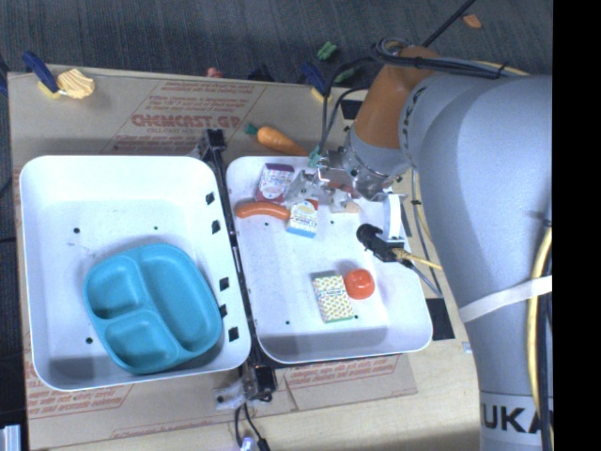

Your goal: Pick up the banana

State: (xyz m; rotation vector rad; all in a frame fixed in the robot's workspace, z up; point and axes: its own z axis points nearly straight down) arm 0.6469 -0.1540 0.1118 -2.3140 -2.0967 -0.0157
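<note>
Grey gripper [315,184] hovers over the right bin [282,332]; you can't tell its grip; no banana identifiable, nothing lifted.

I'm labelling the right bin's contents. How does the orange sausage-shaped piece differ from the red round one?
The orange sausage-shaped piece is long, thin and lies near the bin's left wall; the red round piece is compact, redder and sits beside a patterned square packet. Both rest in the right bin.

A divided tray [150,303] lies in the left bin [38,252]; right bin [408,332] holds small items.
</note>
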